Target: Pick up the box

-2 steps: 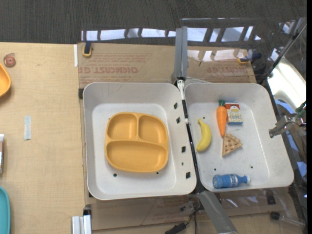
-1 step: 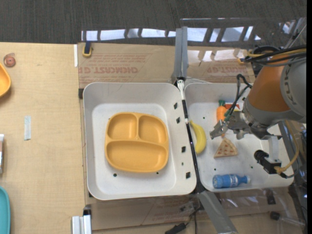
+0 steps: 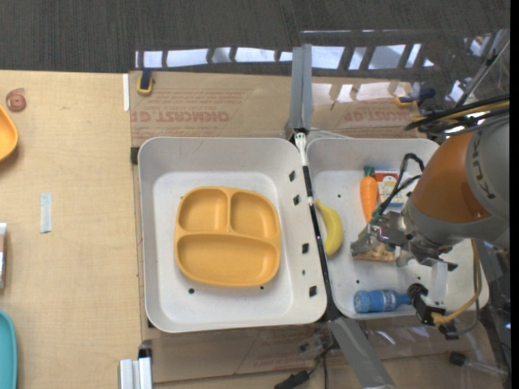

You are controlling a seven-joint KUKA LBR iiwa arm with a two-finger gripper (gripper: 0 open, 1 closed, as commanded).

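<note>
Looks like the reach-in step: the claw (image 3: 379,240) is down in the right bin (image 3: 345,156), and I honestly can't tell its grip state. The box (image 3: 389,186) sits just behind it, beside the carrot (image 3: 369,197). Next it needs to line up over that box.

Overhead slant onto both bins (image 3: 154,217)

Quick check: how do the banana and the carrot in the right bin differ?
The banana is yellow and curved; the carrot is orange, straight, with a green top. The banana lies against the bin's left wall; the carrot lies further right, beside the box. The banana looks thicker. Both lie lengthwise in the right bin, apart from each other.
</note>
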